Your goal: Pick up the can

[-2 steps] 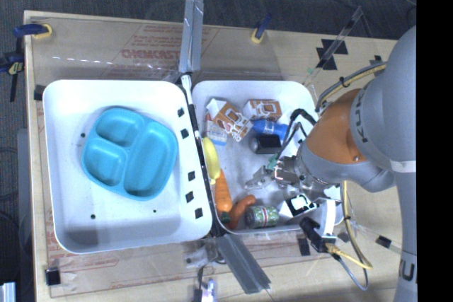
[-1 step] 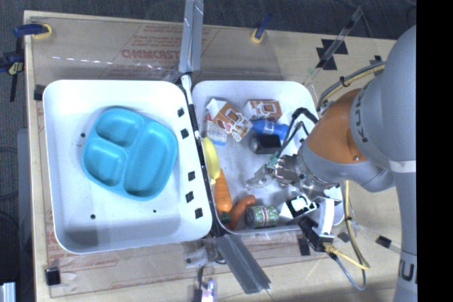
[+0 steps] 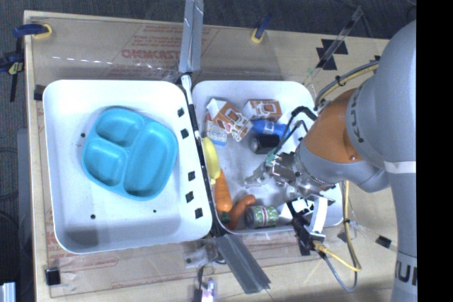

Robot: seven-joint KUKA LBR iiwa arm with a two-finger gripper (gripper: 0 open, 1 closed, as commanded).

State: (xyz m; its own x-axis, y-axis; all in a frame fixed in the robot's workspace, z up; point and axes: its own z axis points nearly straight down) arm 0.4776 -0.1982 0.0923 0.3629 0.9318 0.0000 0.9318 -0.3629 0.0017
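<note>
Can (image 3: 265, 216), green-labelled and lying on its side, sits at the near edge of the right bin (image 3: 233, 92), touching or almost touching the orange-red items beside it. Starting from the left of the bench (image 3: 106, 35), blue clamps (image 3: 32, 30) grip the far-left corner. The left bin (image 3: 64, 223) holds a blue divided tray (image 3: 131, 152) with three compartments, lying a little left of the bin's middle. A grey metal bar (image 3: 191, 35) runs up from the seam between the two bins, and a second one (image 3: 244, 269) slants away below it. Along the left wall of the right bin lies a yellow banana-like piece (image 3: 210, 160), and just below it a carrot (image 3: 222, 192) and a reddish sausage-shaped piece (image 3: 241, 206) that leads toward the can. At the far side of this bin rest two small orange-and-white cartons (image 3: 228, 120), with a third (image 3: 263, 108) just beside them, and a blue object (image 3: 269, 129) with a black item (image 3: 266, 143) under it. The gripper (image 3: 277, 170) hangs over the middle of the right bin, above and slightly right of the can, apart from it; whether its fingers stand wide or narrow cannot be told from this angle, and nothing is seen between them. The arm (image 3: 396, 117), with its orange band (image 3: 333, 134), comes in from the right, trailing cables (image 3: 340, 272) near the bench's front edge.
</note>
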